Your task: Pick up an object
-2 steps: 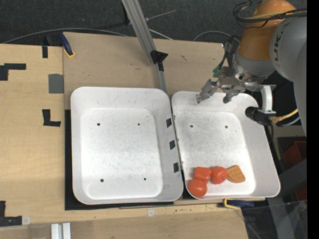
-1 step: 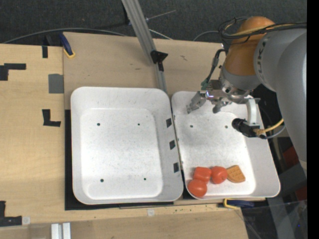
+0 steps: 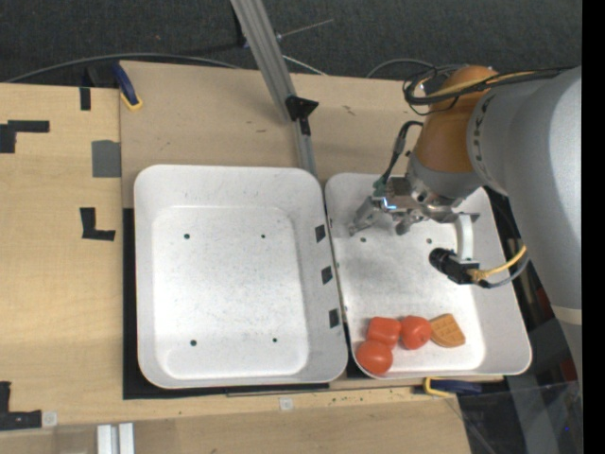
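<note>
— How's my feed for light?

— Even and fairly bright from overhead. The left bin (image 3: 227, 272) glares nearly pure white across its floor, so I lose surface detail there. The right bin (image 3: 378, 282) reads greyer, with a soft shadow under the arm (image 3: 510, 149).

— Sharpness?

— Slightly soft all over, with a grainy, compressed look. The gripper (image 3: 383, 218) is smeared and I can't resolve its tips. The wooden desk (image 3: 189, 112) looks evenly lit; the dark floor along the top is murky.
</note>
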Robot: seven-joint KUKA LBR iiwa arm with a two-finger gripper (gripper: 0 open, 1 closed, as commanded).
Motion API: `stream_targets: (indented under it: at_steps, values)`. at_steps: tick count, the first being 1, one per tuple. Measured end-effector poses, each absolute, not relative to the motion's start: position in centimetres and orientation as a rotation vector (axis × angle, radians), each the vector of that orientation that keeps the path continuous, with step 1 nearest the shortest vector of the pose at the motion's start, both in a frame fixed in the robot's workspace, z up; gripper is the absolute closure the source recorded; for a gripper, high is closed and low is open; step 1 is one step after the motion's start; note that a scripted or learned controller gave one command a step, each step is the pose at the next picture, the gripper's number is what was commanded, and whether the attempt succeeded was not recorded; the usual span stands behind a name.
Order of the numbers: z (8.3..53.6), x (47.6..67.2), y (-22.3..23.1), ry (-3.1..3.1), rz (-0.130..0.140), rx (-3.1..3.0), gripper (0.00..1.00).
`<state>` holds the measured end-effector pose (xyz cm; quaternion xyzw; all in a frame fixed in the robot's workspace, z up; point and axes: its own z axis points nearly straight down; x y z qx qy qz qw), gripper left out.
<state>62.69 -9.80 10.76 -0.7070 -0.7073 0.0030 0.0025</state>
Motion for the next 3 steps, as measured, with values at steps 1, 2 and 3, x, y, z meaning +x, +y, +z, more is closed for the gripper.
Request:
stream_targets:
  at_steps: [1,2,3]
  values:
    - [12.1,62.9,-9.7,-2.223,0.003,-2.217,1.0]
    - [16.4,63.3,-9.6,-2.224,-0.002,-2.221,1.0]
    - [21.5,63.2,-10.5,-2.225,-0.003,-2.223,1.0]
